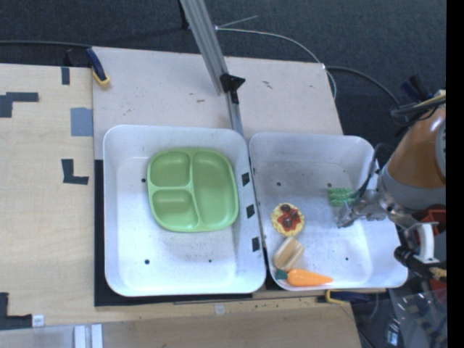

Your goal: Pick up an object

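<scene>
The gripper (348, 216) hangs low in the right bin (312, 147); whether its jaws are wide or narrow cannot be told. A small green object (336, 195) lies just up-left of them, touching or nearly so.

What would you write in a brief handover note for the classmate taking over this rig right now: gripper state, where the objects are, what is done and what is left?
Gripper: low in the right bin, near its right wall, beside a small green object; whether it grips anything cannot be made out.
Objects: a small pizza-like toy, a tan bread-like piece and an orange carrot lie in the right bin's near part. A green divided plate sits in the left bin.
Done: the arm has reached into the right bin; nothing is visibly lifted.
Left: secure one object and lift it.
</scene>
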Motion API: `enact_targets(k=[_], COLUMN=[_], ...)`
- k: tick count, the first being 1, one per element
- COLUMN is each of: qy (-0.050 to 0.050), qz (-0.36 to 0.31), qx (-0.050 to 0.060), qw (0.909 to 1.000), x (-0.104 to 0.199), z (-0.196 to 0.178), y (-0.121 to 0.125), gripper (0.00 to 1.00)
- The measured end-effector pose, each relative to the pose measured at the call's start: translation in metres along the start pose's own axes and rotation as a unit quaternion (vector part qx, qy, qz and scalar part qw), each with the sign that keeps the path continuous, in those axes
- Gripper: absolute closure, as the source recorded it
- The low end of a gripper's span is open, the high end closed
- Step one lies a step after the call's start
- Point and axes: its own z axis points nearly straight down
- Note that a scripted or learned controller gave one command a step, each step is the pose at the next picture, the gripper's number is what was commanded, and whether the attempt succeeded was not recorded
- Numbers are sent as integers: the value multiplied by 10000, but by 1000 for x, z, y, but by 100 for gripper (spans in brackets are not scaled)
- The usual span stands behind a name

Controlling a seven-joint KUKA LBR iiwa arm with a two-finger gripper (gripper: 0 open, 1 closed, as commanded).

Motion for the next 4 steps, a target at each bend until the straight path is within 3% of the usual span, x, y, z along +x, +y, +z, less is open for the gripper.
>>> enact_targets(k=[2, 3, 4], qy=[-16, -11, 3], qz=[-4, 0, -31], qx=[-37, -27, -16], qw=[10000, 10000, 10000], x=[9, 10, 68], z=[-92, -118, -124], y=[9, 10, 31], gripper=[100, 100, 100])
